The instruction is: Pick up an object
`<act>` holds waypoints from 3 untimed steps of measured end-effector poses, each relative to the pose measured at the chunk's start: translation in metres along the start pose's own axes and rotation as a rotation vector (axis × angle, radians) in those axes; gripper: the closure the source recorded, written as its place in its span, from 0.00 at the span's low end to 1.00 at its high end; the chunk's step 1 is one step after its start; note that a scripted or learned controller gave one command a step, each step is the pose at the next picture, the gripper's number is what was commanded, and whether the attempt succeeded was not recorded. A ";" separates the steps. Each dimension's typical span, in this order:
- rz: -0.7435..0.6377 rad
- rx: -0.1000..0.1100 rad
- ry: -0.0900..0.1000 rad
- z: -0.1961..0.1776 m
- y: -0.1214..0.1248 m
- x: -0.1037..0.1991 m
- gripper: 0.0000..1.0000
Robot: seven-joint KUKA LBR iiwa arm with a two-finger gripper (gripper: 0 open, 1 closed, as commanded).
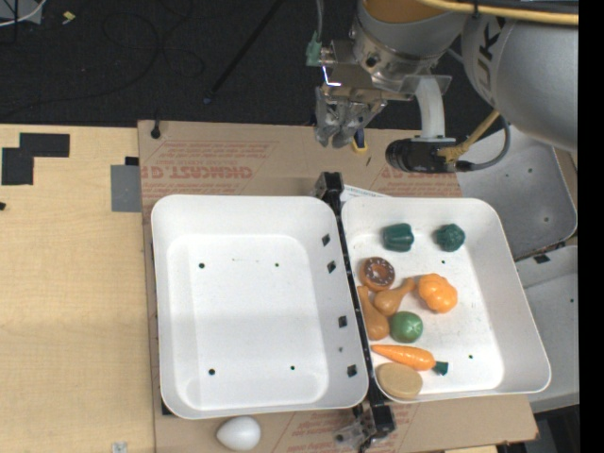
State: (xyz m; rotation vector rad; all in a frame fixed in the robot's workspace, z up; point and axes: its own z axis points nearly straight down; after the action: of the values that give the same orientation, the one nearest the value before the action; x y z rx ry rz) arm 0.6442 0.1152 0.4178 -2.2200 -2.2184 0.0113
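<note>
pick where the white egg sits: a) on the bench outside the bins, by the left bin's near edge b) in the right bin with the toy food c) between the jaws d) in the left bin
a, the white egg lies on the bench just outside the near rim of the left bin, while the carrot and other toy foods lie in the right bin.
</note>
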 end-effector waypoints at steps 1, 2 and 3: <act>-0.003 -0.006 0.003 -0.017 -0.008 0.011 1.00; -0.003 -0.005 0.002 -0.031 -0.029 0.030 1.00; -0.004 -0.005 0.003 -0.041 -0.045 0.053 1.00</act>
State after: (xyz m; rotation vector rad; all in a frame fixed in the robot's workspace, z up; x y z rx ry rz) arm 0.5994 0.1684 0.4586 -2.2168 -2.2239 0.0018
